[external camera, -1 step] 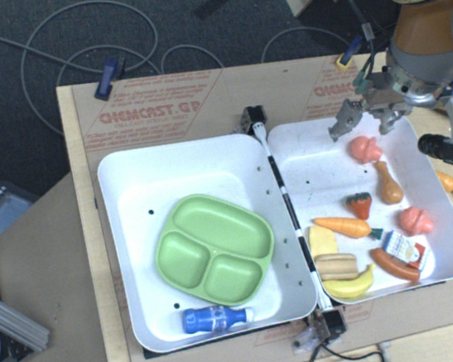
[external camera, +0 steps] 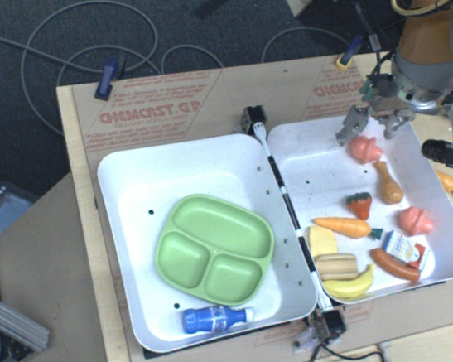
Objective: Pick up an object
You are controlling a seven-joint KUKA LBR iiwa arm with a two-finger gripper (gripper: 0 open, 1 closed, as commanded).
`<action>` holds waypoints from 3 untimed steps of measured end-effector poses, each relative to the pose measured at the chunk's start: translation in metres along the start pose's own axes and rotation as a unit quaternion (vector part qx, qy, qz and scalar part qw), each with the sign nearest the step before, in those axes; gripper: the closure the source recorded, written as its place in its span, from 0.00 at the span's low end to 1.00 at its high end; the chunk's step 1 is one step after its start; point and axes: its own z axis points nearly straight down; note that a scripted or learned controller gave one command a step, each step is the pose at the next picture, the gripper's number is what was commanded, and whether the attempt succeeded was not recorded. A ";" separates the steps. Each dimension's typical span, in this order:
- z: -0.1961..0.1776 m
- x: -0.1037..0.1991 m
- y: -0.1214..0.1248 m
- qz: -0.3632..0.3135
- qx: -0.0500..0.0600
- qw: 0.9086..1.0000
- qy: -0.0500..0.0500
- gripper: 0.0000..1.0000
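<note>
Bench of tan board (external camera: 198,96) on dark carpet, two white bins. Left bin (external camera: 118,183): green three-compartment plastic plate (external camera: 213,249), blue bottle (external camera: 216,319). Right bin (external camera: 305,144): toy foods. Gripper (external camera: 375,120) fingers spread open, holding nothing, just above pink rounded toy (external camera: 365,149) at far side.

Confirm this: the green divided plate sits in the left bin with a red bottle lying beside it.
One thing is wrong: the bottle is blue, not red. The camera view shows it lying beside the green divided plate in the left bin.
</note>
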 end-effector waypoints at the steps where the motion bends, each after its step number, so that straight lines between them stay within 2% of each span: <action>1: 0.095 -0.023 0.021 0.000 0.000 1.000 0.000 0.00; 2: 0.083 -0.023 0.023 -0.001 -0.003 1.000 -0.001 1.00; 3: 0.017 0.037 0.001 -0.001 -0.002 1.000 0.001 1.00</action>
